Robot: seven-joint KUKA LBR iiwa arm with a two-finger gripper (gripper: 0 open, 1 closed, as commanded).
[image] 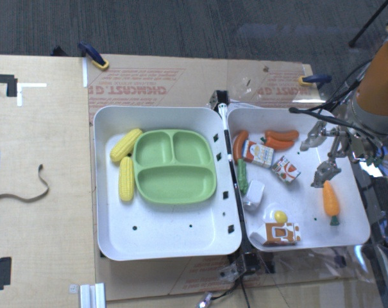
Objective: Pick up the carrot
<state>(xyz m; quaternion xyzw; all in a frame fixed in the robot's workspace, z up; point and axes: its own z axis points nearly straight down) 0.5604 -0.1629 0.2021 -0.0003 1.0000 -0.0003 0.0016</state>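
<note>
The left white plastic bin holds a green three-compartment plate with two yellow corn cobs at its left edge. In the right white plastic bin, sausages, small cartons and a green vegetable crowd the left and far parts. The orange carrot lies near the right wall, apart from the clutter, green tip toward the near side. The two-finger gripper hovers just beyond it, fingers spread, holding nothing. Advised approach: descend vertically, straddle the carrot's thick middle across its width, and avoid the bin wall.
</note>
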